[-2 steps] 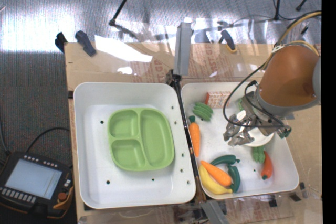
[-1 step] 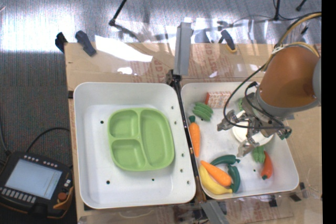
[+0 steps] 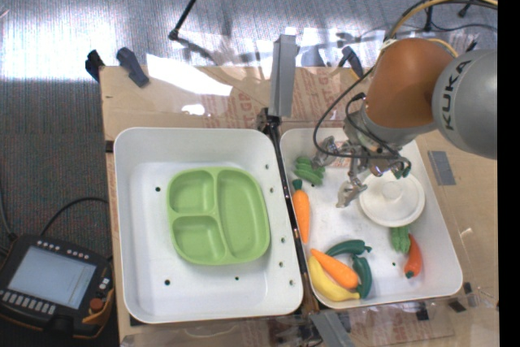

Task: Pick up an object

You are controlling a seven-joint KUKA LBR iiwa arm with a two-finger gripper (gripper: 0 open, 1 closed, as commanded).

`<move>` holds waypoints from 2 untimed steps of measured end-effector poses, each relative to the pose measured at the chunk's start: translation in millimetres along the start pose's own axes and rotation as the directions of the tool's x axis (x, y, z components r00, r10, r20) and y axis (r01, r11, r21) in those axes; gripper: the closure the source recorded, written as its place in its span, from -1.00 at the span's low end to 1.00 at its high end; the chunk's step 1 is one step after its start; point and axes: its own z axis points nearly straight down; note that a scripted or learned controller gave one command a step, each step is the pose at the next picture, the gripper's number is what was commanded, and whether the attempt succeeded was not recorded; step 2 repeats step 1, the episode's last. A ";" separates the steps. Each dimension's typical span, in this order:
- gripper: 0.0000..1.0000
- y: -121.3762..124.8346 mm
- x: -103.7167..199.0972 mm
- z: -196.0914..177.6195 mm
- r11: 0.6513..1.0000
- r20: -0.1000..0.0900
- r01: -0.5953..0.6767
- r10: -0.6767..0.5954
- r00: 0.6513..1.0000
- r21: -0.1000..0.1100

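Note:
My gripper point(image 3: 361, 181) hangs under the orange wrist band over the back of the right bin point(image 3: 443, 232), with nothing visible in it. It sits just left of a white bowl point(image 3: 392, 201) and to the right of a green leafy toy point(image 3: 309, 171). An orange carrot point(image 3: 301, 211) lies along the bin's left wall. Near the front lie a second carrot point(image 3: 335, 268), a yellow piece point(image 3: 329, 286), and two dark green pods point(image 3: 349, 248) point(image 3: 364, 276). A small carrot with a green top point(image 3: 413, 258) rests at the right front.
The left bin point(image 3: 134, 256) holds a light green divided plate point(image 3: 218, 215). A metal post point(image 3: 282, 81) stands behind the divider between the bins. Cables loop over the arm at the back right. A pendant with a screen point(image 3: 53, 276) lies on the floor at the left.

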 end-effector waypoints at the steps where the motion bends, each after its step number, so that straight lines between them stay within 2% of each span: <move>1: -1.00 1.4 -0.4 1.8 0.998 0.002 -0.061 0.061 0.998 -0.001; 2: -1.00 1.4 -0.4 1.8 0.998 0.002 -0.061 0.061 0.998 -0.001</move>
